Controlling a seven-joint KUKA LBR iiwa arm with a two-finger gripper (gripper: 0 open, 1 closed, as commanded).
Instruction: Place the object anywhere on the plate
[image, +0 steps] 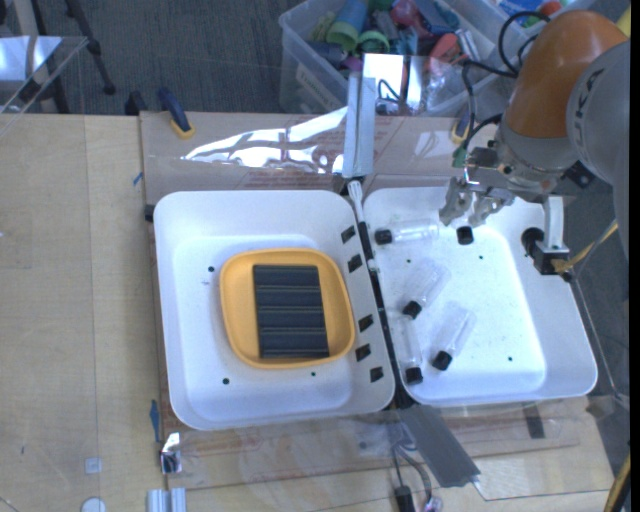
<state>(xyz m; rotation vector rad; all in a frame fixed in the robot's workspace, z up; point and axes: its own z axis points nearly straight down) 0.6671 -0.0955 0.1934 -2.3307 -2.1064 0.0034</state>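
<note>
A yellow plate lies in the left bin, with a dark ridged rectangular block on its middle. Several clear vials with black caps lie in the right bin: one near the far left corner, one mid-bin, one toward the front. My gripper hangs over the far part of the right bin, pointing down. A small black cap shows just below it; whether it is held I cannot tell.
A divider with black clips runs between the bins. Another vial lies along the right bin's left wall. A clear tub of colourful items stands behind the bins, and a shiny upright post rises at the far edge.
</note>
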